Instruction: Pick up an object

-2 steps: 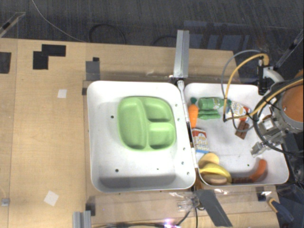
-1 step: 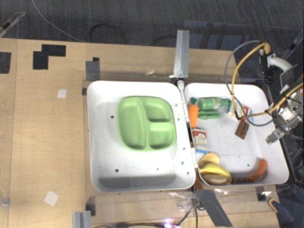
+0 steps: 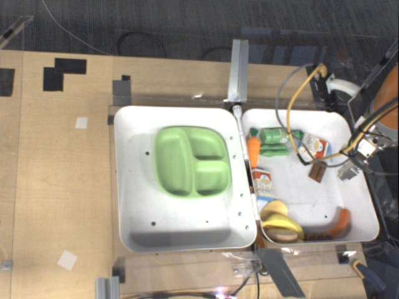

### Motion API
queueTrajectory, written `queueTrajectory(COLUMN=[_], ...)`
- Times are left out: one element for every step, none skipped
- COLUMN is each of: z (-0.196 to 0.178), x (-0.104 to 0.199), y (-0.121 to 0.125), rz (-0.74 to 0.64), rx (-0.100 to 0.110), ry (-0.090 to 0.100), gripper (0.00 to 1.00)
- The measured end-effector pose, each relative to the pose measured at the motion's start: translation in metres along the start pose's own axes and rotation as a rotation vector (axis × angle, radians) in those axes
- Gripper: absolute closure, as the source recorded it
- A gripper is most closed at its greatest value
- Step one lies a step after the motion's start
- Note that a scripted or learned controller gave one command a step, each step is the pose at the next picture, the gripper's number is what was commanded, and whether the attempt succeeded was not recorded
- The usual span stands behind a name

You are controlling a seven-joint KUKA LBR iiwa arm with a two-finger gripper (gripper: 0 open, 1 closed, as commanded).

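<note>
The left bin [image 3: 134,229] carries one green tray [image 3: 190,161] with three compartments, lying about in its middle, maybe a little toward the far wall; it is flat and wide, so I judge it a poor thing for two fingers to take. The right bin [image 3: 368,229] has all the small things, and they sit mostly along its walls. A carrot [image 3: 253,151] lies against the left wall, next to a green can [image 3: 272,136] at the far left corner. A small carton [image 3: 262,184] lies just under the carrot, also by the left wall. A banana [image 3: 278,220] fills the near left corner, and a sausage [image 3: 338,222] lies along the near wall toward the right. A second carton [image 3: 313,146] is near the far wall, with a small brown block [image 3: 318,172] beside it.

The arm [image 3: 389,101] comes over the right wall of this bin, with cables hanging across. The gripper [image 3: 349,172] seems to hang by the right wall; it is small and blurred, and I cannot tell its state. Nothing shows between it. The brown block is the nearest thing, so it is perhaps the target
</note>
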State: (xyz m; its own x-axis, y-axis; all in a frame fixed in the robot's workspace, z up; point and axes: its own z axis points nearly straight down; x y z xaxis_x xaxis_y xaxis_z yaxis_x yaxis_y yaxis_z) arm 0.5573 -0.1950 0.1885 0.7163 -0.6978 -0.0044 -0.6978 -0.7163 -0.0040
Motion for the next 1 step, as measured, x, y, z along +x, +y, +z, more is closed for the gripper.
queueTrajectory(z=[-0.0217], x=[0.0513], y=[-0.0501], rz=[-0.405], rx=[-0.001], ry=[0.004], gripper=[1.00])
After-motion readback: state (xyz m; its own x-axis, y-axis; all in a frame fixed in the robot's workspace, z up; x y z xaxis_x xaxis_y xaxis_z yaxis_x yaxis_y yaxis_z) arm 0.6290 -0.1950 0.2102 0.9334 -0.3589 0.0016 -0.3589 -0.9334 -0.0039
